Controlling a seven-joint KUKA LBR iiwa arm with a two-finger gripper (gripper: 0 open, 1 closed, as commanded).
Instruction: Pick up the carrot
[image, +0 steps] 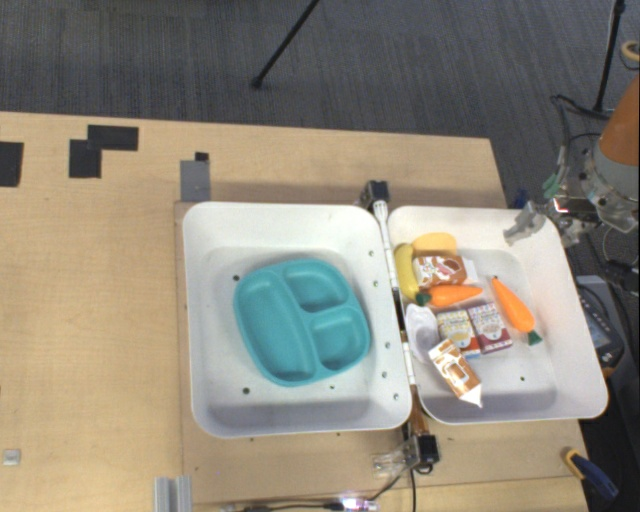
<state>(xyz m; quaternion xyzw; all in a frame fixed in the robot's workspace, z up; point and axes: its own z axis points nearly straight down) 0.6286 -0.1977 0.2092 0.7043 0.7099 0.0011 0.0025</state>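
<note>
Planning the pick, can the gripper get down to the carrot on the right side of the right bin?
Probably yes: that carrot lies uncovered, apart from the cartons, and the gripper hovers just above it in view.

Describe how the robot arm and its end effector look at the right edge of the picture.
The arm shows an orange band above a grey wrist section. Below it sits metallic grey hardware with thin dark cables. The end effector is a pale grey, slim, finger-like part; finer detail is too small to tell.

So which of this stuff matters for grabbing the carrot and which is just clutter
Job: two orange plastic carrots; end effector.
Clutter: teal divided plastic plate, yellow banana, small printed cartons, snack packet.
</note>
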